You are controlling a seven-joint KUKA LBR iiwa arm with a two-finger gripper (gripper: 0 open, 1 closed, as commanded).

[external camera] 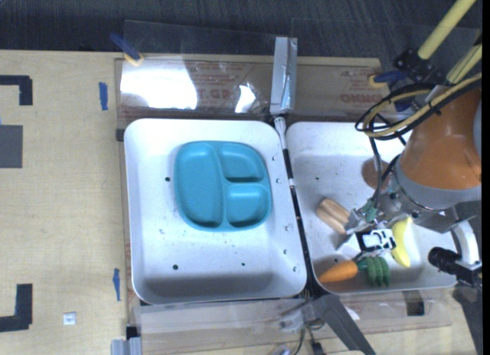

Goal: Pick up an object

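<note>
Over the right bin [321, 151], the gripper [373, 227] hangs low in the crowded front corner; whether it grips anything I cannot tell. Just beside it lie a tan roll [334, 213], a yellow banana [400, 243] and an orange carrot [346, 271] with green top, hard against the front wall. The left bin [145, 216] holds a blue tray [222, 185].

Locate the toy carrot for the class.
The carrot lies in the right bin near its front edge, just below the gripper and the tan cylinder.
</note>
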